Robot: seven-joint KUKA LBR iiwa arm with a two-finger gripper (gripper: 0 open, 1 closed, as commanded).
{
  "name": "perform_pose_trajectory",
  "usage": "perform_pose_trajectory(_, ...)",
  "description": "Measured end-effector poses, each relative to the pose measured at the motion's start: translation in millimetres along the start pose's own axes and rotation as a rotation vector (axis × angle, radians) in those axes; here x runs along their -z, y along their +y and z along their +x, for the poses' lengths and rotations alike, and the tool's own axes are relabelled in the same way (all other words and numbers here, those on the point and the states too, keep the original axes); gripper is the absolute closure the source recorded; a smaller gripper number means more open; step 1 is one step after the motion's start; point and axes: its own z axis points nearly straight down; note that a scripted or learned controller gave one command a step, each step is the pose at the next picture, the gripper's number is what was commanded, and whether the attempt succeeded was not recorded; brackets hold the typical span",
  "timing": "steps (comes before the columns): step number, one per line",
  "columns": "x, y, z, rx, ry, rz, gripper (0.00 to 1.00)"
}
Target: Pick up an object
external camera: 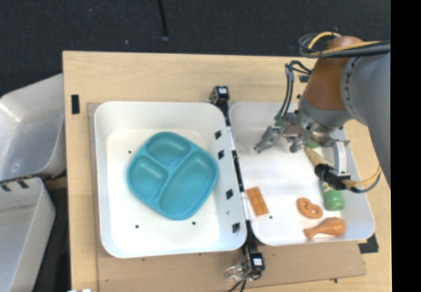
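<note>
My gripper (279, 142) hangs over the upper middle of the right bin (284, 172), its fingers spread apart with nothing between them. In the same bin lie an orange rectangular block (258, 201) near the left wall, an orange curled piece (309, 207), an orange drumstick-shaped piece (325, 229) at the front, and a green piece (334, 200) by the right wall. All of them sit nearer the front of the bin than the gripper, apart from it.
The left bin (115, 231) holds a blue divided plate (172, 174). A divider with black clips (231, 172) runs between the bins. Cables (342, 179) from the wrist trail along the right bin's right side. Bare wooden bench (145, 73) surrounds the bins.
</note>
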Motion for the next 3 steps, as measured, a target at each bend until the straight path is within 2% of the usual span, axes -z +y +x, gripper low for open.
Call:
perform_pose_trajectory(1, 14, 1, 0, -0.003, 0.001, -0.006, 1.0)
perform_pose_trajectory(3, 120, 22, -1, 0.005, 0.001, -0.009, 1.0)
